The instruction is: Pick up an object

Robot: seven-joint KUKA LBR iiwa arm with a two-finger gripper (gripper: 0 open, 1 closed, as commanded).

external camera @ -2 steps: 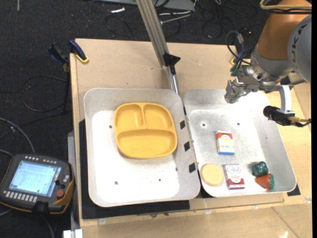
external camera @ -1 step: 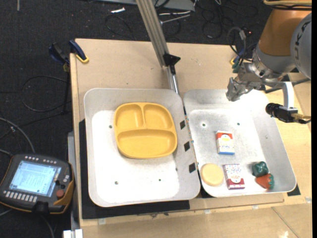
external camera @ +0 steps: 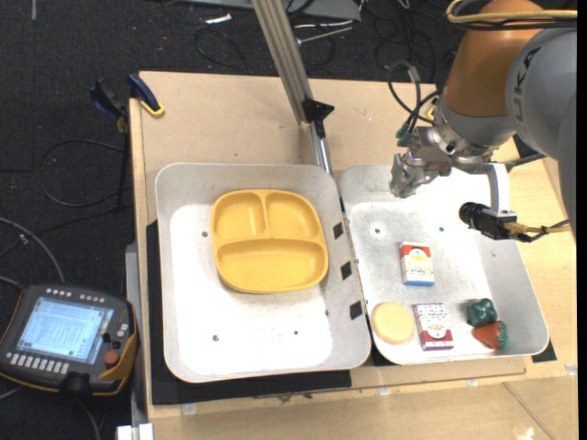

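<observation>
My gripper point(external camera: 402, 185) hangs over the far left part of the right bin point(external camera: 459, 227), above bare white floor. Nothing shows between its fingers. In that bin lie a small white, orange and blue box point(external camera: 417, 263), a round tan disc point(external camera: 393, 322), a red and white box point(external camera: 433, 326), a dark green object point(external camera: 480, 312) and a red object point(external camera: 491, 335). The nearest of them, the small box, lies well toward the front of the gripper. A yellow divided plate point(external camera: 270, 240) rests in the left bin point(external camera: 183, 246).
A slanted metal pole point(external camera: 286, 49) crosses the bench from the top and ends between the bins. A black fitting with a cable point(external camera: 488, 219) juts from the arm over the right bin. A teach pendant point(external camera: 64, 335) lies on the floor at lower left.
</observation>
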